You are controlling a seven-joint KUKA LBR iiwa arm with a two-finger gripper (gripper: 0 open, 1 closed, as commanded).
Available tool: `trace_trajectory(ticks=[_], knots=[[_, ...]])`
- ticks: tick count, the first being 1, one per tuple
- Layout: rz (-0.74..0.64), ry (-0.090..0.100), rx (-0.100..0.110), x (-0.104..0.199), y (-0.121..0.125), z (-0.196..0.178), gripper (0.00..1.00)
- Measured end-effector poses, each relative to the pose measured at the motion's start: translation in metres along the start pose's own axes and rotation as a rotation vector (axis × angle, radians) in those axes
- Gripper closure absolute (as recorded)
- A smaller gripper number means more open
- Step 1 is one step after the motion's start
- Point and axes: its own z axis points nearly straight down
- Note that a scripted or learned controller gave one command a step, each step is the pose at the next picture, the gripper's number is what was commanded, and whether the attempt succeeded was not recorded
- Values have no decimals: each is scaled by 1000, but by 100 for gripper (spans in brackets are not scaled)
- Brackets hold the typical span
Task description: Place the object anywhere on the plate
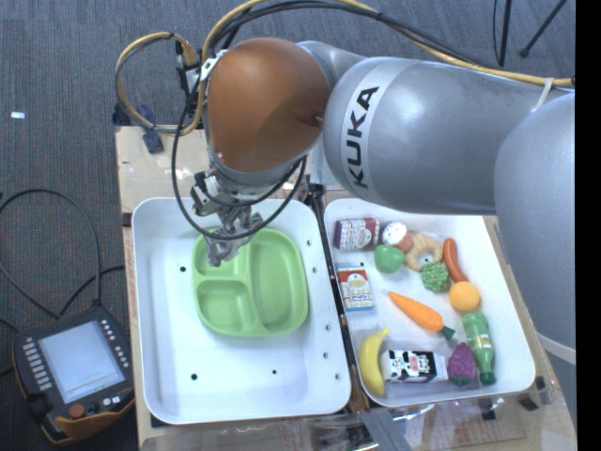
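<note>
Reading near to far, lower frame upward.
Pendant: a teach pendant (70,374) lies on the floor at lower left, well apart from both bins; no bearing on the move.
Left bin: the left bin (164,374) has bare white floor along its near edge and left side, so there is open room around the plate on those sides.
Right bin: the right bin (507,252) holds the toy food; banana (373,360), milk carton (411,365), grape bunch (461,364) and green bottle (479,346) nearest, then carrot (418,312), orange (464,297), small box (355,287), can (356,234).
Task object: cannot tell which item is the one to be placed; every toy I can see sits in the right bin, none on the plate.
Plate: the green plate (272,294), three compartments, rests mid-left bin; its right rim lies near the divider wall between bins.
Gripper: the gripper (223,244) hangs over the plate's upper-left corner; jaw state cannot be told, and nothing is visible between its tips.
Step (judgement): arm is at the plate, either at release or arriving without a load.
Next move (judgement): a straight lift clear of the plate rim, minding the divider on any crossing.
</note>
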Motion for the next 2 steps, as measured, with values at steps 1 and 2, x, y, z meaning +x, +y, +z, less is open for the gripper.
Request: trace_trajectory(ticks=[1, 2], knots=[[-17, 4, 18, -26, -2, -76, 100], [-378, 3, 7, -25, -11, -65, 100]])
